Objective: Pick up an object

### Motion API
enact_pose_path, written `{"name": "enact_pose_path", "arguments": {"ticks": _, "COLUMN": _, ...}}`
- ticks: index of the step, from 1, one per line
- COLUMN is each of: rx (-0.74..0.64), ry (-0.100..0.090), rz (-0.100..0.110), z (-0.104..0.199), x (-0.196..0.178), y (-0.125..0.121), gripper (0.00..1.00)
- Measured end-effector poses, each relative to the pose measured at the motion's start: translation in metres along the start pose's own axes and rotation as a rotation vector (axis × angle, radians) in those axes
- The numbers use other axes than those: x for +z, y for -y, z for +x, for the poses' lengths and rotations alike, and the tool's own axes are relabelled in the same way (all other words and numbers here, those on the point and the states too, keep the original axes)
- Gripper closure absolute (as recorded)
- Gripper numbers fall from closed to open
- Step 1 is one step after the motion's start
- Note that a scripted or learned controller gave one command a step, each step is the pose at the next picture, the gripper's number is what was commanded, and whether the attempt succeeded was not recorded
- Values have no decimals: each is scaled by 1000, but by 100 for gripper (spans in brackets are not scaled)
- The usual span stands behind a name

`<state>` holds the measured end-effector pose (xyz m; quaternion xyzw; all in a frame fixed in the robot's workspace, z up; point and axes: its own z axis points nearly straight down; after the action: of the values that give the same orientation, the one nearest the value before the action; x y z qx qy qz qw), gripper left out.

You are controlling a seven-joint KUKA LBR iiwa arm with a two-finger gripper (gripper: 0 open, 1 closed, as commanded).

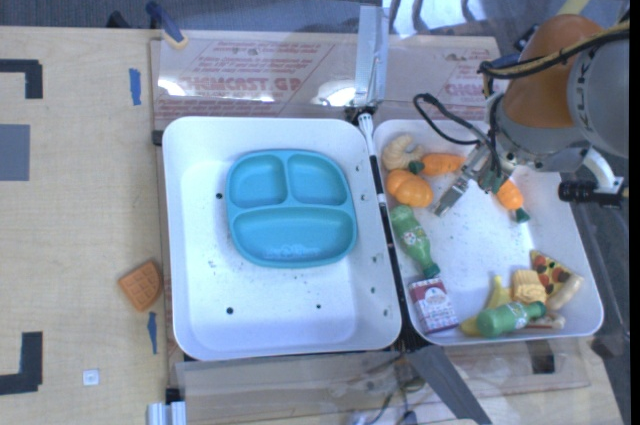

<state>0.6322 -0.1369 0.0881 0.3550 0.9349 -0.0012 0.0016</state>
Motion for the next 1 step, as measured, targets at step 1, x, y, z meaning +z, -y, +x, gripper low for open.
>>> {"name": "enact_pose_path", "arguments": {"ticks": 1, "rx": 235, "ry": -25, "rz": 36, "z": -4, "x": 0, "y": -24, "gripper": 0}}
